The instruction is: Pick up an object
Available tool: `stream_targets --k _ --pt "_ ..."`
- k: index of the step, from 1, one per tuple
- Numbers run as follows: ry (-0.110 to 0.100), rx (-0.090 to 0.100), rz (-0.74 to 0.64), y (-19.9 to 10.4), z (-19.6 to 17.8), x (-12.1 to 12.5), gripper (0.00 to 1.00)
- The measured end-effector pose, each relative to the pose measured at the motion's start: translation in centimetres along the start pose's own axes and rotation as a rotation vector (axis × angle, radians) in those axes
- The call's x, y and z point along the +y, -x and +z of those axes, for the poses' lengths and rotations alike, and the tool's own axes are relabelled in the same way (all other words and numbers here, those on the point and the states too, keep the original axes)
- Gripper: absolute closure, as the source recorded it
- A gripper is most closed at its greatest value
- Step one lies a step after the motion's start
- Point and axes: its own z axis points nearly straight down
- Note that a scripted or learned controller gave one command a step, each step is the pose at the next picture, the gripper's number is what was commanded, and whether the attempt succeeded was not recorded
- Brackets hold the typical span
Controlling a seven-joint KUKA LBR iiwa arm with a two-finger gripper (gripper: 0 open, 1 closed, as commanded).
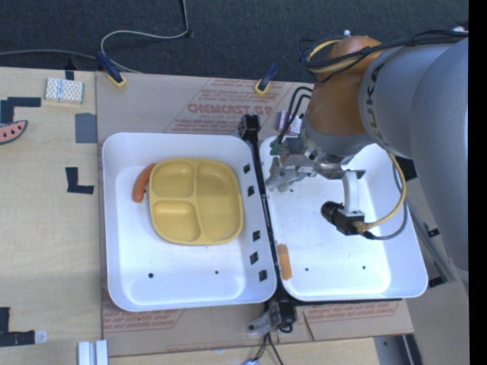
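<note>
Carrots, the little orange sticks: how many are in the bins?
2. One carrot lies in the left bin, touching the yellow plate's left edge. The other carrot lies in the right bin, by its left wall. The arm may hide more.

Open white floor across the lower centre and lower right of the right bin (pixel 396 280). Blocked at its upper left by the gripper (pixel 285 175), along its lower left edge by a small orange piece (pixel 284 261). In the left bin (pixel 122 226), mid-frame taken by a yellow divided plate (pixel 196 201) with an orange piece (pixel 141 182) touching its left rim; bare strip along the bottom.
</note>
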Motion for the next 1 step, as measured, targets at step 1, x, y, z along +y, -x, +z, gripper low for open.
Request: stream_targets --k 1 --pt "0.000 0.000 0.000 0.00 0.01 0.00 0.00"
